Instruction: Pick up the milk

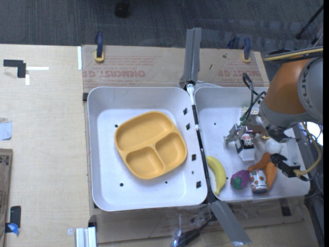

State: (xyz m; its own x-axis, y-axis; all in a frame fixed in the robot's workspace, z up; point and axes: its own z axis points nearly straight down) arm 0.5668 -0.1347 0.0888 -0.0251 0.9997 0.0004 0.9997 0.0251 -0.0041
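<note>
In the camera view, two shallow white bins were seen side by side on the pale wooden table (41, 138). In the left white bin (103, 189) a yellow plastic plate with three parts (150, 144) was laid near the middle.

The grey arm with the orange band (288, 89) was seen reaching in from the right, over the right white bin (216, 112). The pincer (241, 135) was lowered in the middle of that bin. A small white milk carton with dark marks (247, 144) was seen right at the tip of the pincer, just under it. It could not be told if the fingers were spread or pressed together, or if the carton was pinched between them.

More things were laid along the front of the right bin. A yellow banana (218, 173) was set by the left wall. A small purple and green toy fruit (239, 179) was placed just beside it. A small can with a red label (259, 181) was stood next to that. An orange carrot toy (266, 166) was laid touching the can, just behind it. All of these were near the milk carton.
</note>
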